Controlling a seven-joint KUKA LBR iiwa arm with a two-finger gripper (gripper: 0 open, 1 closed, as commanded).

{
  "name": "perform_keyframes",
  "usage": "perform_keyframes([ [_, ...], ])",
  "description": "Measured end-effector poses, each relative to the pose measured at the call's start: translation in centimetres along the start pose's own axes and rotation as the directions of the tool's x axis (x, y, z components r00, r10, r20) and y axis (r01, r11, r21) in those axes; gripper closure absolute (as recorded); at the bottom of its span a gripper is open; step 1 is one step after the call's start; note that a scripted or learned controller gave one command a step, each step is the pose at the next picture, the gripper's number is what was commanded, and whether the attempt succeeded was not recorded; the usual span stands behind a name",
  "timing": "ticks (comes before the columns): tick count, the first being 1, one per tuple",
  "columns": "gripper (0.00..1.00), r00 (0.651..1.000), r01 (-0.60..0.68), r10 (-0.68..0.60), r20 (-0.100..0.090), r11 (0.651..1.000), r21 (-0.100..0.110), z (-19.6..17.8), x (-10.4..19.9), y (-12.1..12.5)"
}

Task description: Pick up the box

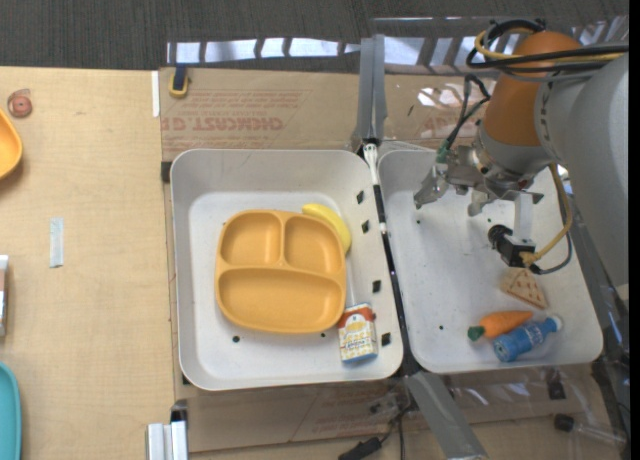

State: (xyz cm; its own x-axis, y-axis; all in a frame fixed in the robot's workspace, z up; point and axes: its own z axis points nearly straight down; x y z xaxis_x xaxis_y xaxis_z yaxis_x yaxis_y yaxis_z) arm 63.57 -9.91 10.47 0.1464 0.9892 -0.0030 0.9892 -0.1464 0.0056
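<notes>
**A:** Where does the box sit?

**B:** The box lies in the left bin, in its near right corner. It is just beside the near right corner of the orange plate and close to the bin's right wall.

**A:** And the jaws?

**B:** The arm holds them over the far part of the right bin. They look spread apart, with nothing between them.

**A:** So which way is the box from there?

**B:** Left and nearer, over the two walls where the bins meet. The wedge, the carrot and the blue bottle lie at the near right of the right bin, well off that line.

**A:** How does the box lie?

**B:** Its long axis runs roughly from far to near, slightly tilted. I judge the jaws should close across its short width, left to right.

**A:** Any trouble there?

**B:** Room is tight. The plate is on the box's left and the bin wall on its right, so a finger could catch either one.
</notes>
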Motion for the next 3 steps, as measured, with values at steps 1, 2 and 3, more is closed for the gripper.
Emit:
perform_keyframes([
  [1,0.00,0.999,-0.042,0.042,-0.002,0.999,0.009,1.4,-2.1,-6.2],
  [2,0.00,0.975,-0.223,0.223,0.000,0.975,0.011,1.4,-1.4,-13.1],
  [3,0.00,0.931,-0.365,0.365,0.001,0.931,0.009,-2.4,-9.5,-11.3],
])
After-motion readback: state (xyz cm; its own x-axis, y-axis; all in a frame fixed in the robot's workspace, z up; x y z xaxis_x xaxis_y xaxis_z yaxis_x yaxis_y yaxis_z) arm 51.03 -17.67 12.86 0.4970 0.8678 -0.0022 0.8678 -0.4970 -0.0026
